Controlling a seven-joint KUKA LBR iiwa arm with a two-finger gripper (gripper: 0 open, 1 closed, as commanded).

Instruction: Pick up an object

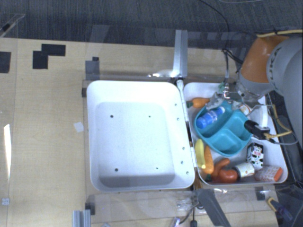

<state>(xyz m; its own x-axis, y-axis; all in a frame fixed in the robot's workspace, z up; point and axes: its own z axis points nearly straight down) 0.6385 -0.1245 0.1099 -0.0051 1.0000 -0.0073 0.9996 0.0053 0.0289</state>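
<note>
Several objects crowd the right bin [282, 161]: a tilted blue dish [229, 132] against a blue-capped bottle [208, 117], a banana [200, 153], an orange carrot [200, 102], a red sausage [226, 175]. The pincer [230, 94] hangs over the bin's far corner; its grip cannot be told.

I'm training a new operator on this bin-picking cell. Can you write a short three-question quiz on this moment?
1. True or false: the blue bottle lies in the teal dish.
2. Which bin holds the yellow banana: A) left bin, B) right bin?
3. Fill in: the arm's orange band shows at the view's upper ____.

Key: 1 true; 2 B; 3 right.
</note>
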